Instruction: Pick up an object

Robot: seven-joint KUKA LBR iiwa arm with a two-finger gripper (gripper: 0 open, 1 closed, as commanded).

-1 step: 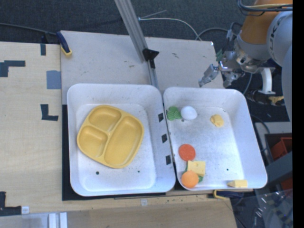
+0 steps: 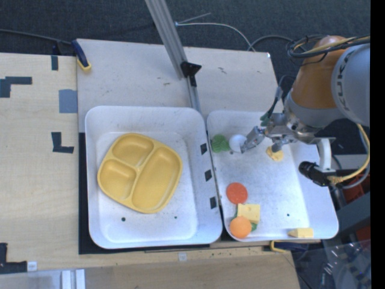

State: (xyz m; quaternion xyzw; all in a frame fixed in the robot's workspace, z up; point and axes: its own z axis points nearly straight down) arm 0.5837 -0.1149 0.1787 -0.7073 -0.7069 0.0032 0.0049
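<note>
white ball (image 2: 237,141) lies just left of the gripper (image 2: 251,142), whose fingers stand apart.

robotics lab | white bins (image 2: 90,179) on bench | loose cables (image 2: 240,38) | aluminium camera pole (image 2: 165,26)

Pale bench (image 2: 144,77) seen from above, two shallow white bins set side by side on it, left bin (image 2: 96,179) and right bin (image 2: 313,212) touching along their inner rims, a blue and yellow clamp (image 2: 80,54) placed at the bench's far left corner
</note>
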